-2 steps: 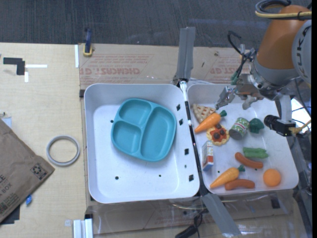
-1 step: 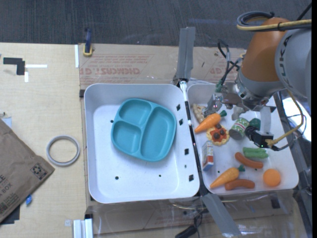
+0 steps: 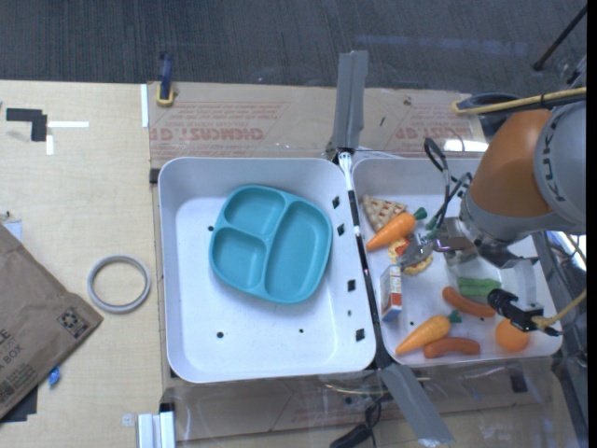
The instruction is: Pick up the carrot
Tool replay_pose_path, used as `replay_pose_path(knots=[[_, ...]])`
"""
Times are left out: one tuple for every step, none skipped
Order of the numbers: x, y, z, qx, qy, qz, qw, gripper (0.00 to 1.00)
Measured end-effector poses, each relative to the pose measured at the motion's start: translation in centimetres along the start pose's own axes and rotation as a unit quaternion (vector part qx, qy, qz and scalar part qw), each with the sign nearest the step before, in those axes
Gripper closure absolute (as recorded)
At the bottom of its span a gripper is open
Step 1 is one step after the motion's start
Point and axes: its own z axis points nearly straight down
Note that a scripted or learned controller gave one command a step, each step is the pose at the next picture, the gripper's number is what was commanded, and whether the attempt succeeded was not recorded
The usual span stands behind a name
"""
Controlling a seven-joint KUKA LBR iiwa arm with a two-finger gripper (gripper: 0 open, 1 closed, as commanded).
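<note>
The carrot (image 3: pixel 390 231) is lying in the right bin (image 3: pixel 424 357), upper left part, tip pointing lower left, just below a waffle piece (image 3: pixel 381 211); a second carrot (image 3: pixel 424 333) is sitting lower down. The gripper (image 3: pixel 422 247) is hovering just right of the upper carrot; how far it is open I cannot tell, and nothing is visibly held. This looks like the approach step: next it needs to be settling over the carrot and closing.

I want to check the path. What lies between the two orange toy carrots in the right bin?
In the camera view, between the upper carrot and lower carrot stands a small white carton.
</note>
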Motion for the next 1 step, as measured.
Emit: replay_pose_path(knots=[[0.77, 7.13, 0.58, -0.001, -0.001, 0.022, 0.9998, 0.00]])
